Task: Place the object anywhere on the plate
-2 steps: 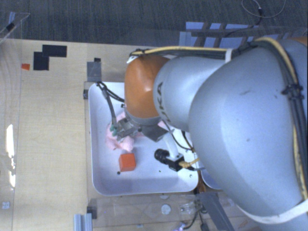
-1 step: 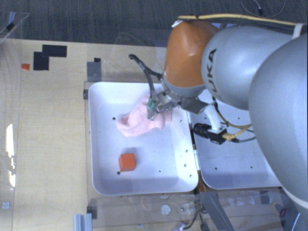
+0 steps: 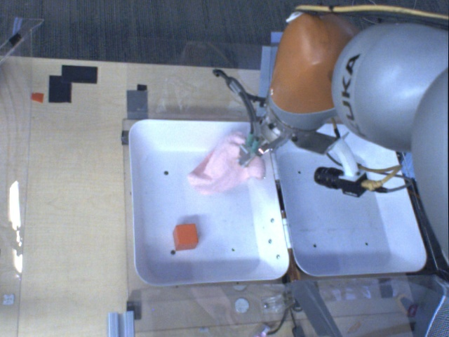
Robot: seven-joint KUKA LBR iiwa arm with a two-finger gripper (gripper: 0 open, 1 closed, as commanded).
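Observation:
A small orange block [image 3: 186,236] lies in the left bin [image 3: 147,188], near its front left. A pale pink, rumpled-looking plate [image 3: 223,167] rests toward the back right of the same bin. My gripper [image 3: 250,150] hangs over the pink plate's upper right edge, close to the wall between the bins, touching or almost touching it. The orange block sits well apart from the gripper, to its lower left. The arm's wrist covers the bin's back right corner.
The right bin [image 3: 365,251] sits beside the left one, under the arm. On the bench at the far left are black flat shapes [image 3: 70,83] and a small orange square [image 3: 36,97]. A grey bracket [image 3: 137,102] stands behind the left bin.

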